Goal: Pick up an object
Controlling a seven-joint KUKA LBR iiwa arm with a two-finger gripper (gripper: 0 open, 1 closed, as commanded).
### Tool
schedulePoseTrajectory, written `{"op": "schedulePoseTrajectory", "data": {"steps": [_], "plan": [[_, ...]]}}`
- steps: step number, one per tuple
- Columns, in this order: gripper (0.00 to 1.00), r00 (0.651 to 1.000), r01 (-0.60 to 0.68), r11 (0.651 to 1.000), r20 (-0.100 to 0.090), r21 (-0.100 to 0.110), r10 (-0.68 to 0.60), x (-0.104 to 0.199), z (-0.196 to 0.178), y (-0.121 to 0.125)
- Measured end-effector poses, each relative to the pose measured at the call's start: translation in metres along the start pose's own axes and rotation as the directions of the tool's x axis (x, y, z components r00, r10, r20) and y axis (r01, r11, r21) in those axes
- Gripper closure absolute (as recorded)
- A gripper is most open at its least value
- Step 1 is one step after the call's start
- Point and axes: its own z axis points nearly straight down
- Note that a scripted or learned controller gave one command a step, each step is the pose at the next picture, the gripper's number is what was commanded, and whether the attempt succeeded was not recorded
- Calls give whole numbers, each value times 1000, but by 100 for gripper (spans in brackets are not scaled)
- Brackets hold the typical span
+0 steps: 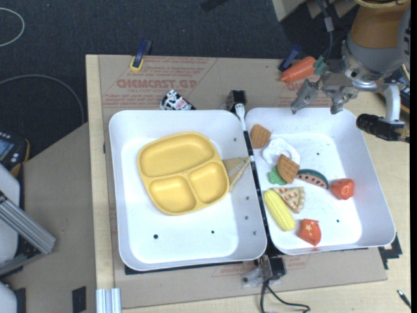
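My gripper [324,100] hangs above the far rim of the right bin [371,175], near its back edge. Its two fingers [303,100] are spread apart with nothing between them. My wrist rises up and to the right from there, grey, with the orange band [381,18] above it, so the arm stands fairly steep over the bin's far right corner.

Nearest below the gripper: a tan toy piece [260,135] at the bin's near-left back corner, then a white crumpled item [281,150] with a waffle-patterned piece [287,168] lying partly on it. A watermelon slice [313,177] lies just right of those, and a red tomato-like piece [343,188] further right, apart from the rest. A pizza slice [291,197] touches a corn cob [278,209]; a red strawberry-like piece [310,231] sits near the front rim.

Nothing lies directly under the fingers.

Left bin [130,233]: a yellow divided plate [182,171], three compartments. An orange-handled clamp [298,70] sits on the bench behind the right bin, just left of my gripper.
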Motion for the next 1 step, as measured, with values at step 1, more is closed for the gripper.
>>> {"op": "schedulePoseTrajectory", "data": {"steps": [1], "plan": [[0,1000,2,1000,1,-14,-2,0,-8,2]]}}
